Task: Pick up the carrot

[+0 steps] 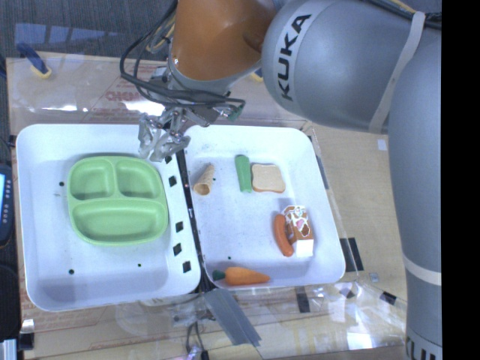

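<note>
From my seat, starting at the left, the left bin (37, 201) carries a green divided plate (118, 201), lying flat and well clear of anything I need. Just past the plate's far right corner, over the ridge where the two bins meet, hangs the hand (161, 142). It is a small metallic cluster under the orange wrist, and I cannot tell from this angle how it is set; nothing shows in it.

Moving into the right bin (319, 171), I see an ice cream cone (203, 178) lying near the divider, then a green stick-shaped vegetable (243, 172), then a slice of bread (268, 178) just beside it. Lower and further right lie a sausage (282, 235) and a small carton (299, 229), touching each other.

The carrot (244, 277) rests on its side along the near wall of the right bin, green top toward the divider, tip pointing right, apart from the other items.

I judge this to be the approach step, with the grasp not yet begun. The next move calls for carrying the hand toward the near edge of the right bin, lining it up across the carrot's body, and descending without catching the bin wall close beside it.
</note>
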Controlling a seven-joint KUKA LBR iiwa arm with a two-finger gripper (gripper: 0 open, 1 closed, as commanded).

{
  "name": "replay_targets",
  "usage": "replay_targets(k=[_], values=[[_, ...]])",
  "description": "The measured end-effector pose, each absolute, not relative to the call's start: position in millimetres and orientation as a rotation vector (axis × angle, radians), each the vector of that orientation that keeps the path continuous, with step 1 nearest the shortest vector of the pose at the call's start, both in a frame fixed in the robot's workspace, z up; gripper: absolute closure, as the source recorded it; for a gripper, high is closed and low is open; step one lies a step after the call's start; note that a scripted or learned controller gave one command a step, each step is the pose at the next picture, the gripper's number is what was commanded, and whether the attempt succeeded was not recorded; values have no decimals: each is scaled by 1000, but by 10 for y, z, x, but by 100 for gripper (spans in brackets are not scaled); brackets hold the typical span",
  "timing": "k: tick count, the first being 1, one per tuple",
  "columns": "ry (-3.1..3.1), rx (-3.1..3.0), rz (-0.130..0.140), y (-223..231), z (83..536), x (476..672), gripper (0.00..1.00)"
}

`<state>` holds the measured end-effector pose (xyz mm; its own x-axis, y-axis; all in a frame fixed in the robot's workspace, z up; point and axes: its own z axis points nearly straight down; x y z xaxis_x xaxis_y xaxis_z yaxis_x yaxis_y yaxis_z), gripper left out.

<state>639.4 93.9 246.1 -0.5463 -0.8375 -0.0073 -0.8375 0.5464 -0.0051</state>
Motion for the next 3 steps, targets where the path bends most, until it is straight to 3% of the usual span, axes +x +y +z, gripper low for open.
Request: replay_targets(k=[1, 3], values=[[2546, -1827, 0, 1552, 2713, 6345, 100], [2010, -2398, -3, 2163, 3404, 5677, 100]])
